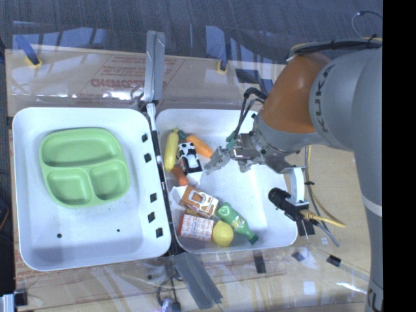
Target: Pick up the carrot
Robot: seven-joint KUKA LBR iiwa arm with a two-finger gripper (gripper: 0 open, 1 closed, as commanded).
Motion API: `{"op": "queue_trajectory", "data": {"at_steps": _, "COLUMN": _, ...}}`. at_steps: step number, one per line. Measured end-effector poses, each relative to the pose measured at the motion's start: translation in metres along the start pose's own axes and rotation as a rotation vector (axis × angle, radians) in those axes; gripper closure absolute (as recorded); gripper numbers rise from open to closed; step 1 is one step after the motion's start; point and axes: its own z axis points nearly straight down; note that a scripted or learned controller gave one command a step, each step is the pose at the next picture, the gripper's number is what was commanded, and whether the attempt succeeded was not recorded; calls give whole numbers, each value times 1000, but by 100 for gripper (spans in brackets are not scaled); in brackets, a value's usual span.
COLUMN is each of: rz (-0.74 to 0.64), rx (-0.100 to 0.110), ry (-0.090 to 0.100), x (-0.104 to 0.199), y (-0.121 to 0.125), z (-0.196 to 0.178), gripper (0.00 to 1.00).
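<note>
The carrot point(200, 147) is a short orange piece with a green top, lying in the upper left of the right bin point(273, 229). It rests beside a black-and-white item point(188, 155) and a yellow banana point(171, 149). My gripper point(231, 162) hovers low over the bin's middle, just right of the carrot. It is open, nothing sits between its fingers, and the left fingertip point(213, 163) ends close to the carrot's lower right end.
The right bin's lower left holds two small cartons point(198, 202), a lemon point(222, 234) and a green bottle point(238, 221). A green divided plate point(84, 166) lies in the left bin point(39, 239). The arm's grey and orange body point(305, 103) covers the right bin's upper right.
</note>
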Motion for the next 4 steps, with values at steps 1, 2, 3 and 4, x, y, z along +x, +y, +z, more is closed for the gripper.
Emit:
{"op": "queue_trajectory", "data": {"at_steps": 1, "rz": -40, "rx": -18, "ry": -3, "x": -1, "y": 78, "z": 77, "gripper": 0}}
{"op": "queue_trajectory", "data": {"at_steps": 2, "rz": -44, "rx": -18, "ry": 0, "x": 1, "y": 79, "z": 66, "gripper": 100}}
{"op": "queue_trajectory", "data": {"at_steps": 3, "rz": -65, "rx": -4, "ry": -1, "x": 17, "y": 9, "z": -28, "gripper": 100}}
{"op": "queue_trajectory", "data": {"at_steps": 4, "rz": -64, "rx": -3, "ry": -1, "x": 17, "y": 9, "z": -28, "gripper": 0}}
